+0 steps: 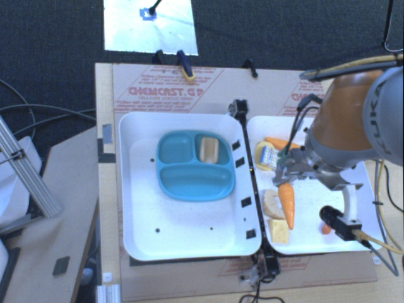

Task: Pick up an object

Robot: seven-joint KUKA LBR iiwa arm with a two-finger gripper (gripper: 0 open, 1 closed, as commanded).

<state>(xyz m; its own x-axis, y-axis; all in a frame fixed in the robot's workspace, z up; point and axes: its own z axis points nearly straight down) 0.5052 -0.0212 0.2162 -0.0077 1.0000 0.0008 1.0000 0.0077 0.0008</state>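
The arm (353, 115) hangs over the right bin (369, 235). Its tool (285, 174) sits at the carrot (287, 205) top, but I cannot tell its grip. The carrot seems unlifted, so the pick remains.

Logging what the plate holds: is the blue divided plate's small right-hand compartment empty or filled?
Filled. A tan, bread-like piece lies in the upper right compartment of the blue plate; the other two compartments look bare.
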